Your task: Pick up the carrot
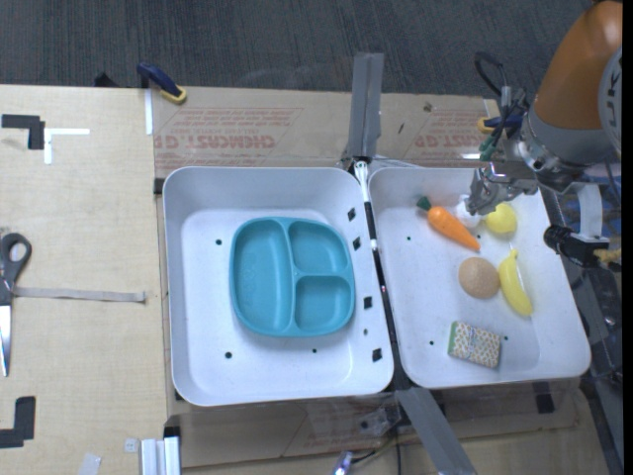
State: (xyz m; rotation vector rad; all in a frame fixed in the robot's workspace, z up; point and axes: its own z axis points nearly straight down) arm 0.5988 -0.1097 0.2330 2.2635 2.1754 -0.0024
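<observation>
An orange carrot [452, 226] with a green top lies tilted in the far part of the right bin [554, 359], its green end toward the bin's back left. My gripper [478, 202] hangs just above and to the right of the carrot's thick end, close to a yellow lemon [502, 220]. The arm's grey wrist and orange band reach in from the upper right.
In the right bin lie a tan egg-shaped thing [479, 277], a banana [515, 284] and a speckled sponge [476, 344]. A teal divided plate [293, 275] sits in the left bin [188, 295]. Scissors [10, 265] rest on the bench at far left.
</observation>
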